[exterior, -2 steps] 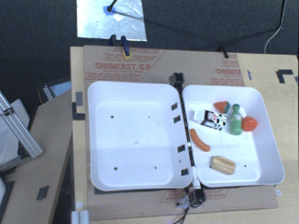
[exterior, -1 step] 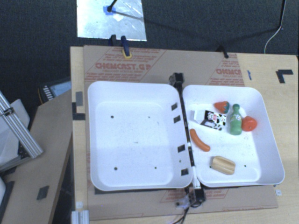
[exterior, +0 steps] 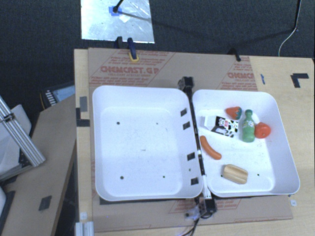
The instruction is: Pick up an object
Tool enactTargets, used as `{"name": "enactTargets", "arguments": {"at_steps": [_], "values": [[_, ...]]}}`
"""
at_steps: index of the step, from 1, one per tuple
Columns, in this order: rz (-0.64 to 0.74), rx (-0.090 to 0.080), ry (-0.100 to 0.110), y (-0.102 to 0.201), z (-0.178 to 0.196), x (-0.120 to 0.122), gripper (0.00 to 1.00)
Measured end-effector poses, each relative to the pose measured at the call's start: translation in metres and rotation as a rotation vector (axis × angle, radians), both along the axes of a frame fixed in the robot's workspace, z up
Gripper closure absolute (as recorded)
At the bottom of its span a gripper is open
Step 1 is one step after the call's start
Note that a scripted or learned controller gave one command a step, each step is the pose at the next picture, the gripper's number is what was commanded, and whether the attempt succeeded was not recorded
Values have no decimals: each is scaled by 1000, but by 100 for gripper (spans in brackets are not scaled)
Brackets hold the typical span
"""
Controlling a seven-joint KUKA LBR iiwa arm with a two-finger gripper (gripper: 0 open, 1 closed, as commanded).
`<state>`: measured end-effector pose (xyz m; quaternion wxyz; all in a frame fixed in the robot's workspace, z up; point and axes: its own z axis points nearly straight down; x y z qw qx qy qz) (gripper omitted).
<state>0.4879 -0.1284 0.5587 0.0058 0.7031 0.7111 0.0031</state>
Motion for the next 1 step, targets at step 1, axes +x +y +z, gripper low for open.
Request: {"name": "enactTargets", "arguments": {"at_steps": [1], "values": [[4,-1,-4,0,11,0,100]]}}
